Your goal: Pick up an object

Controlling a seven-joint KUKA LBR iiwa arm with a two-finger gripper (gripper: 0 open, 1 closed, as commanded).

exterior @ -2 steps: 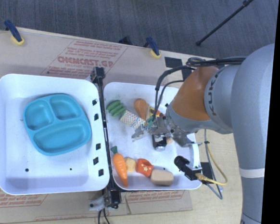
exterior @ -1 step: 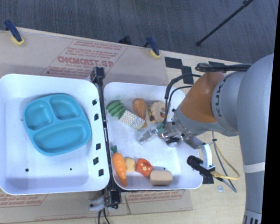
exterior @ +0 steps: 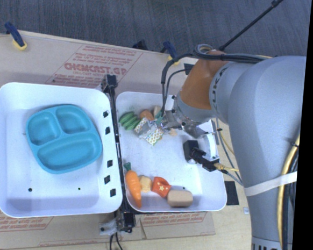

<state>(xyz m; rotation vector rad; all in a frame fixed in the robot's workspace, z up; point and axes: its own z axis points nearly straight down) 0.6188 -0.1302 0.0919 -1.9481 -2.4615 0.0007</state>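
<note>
Evidently the grey arm with the orange band had its wrist low over the far end of the right-hand shallow white plastic bin, and the gripper sat among a small cluster of toy food there. Whether it was apart or together I could not tell; the wrist body and cables hid that part.

The likeliest target lay just beside it: a crumpled packet with a silvery, speckled wrapper, touching or nearly touching a ribbed green toy vegetable and a small rounded orange-brown piece. The packet looked thin and creased, so it would probably deform and slip; a grip across its bunched middle would serve better than one at a flat edge. The neighbours were crowded close, so a straight descent centred on one item would avoid pinching two.

Along the near wall of the same bin sat a smooth orange plastic carrot with a green top, a glossy red piece and a tan, bread-like block, well apart from the gripper. In the left white bin rested a matte blue plastic plate with three compartments.
</note>
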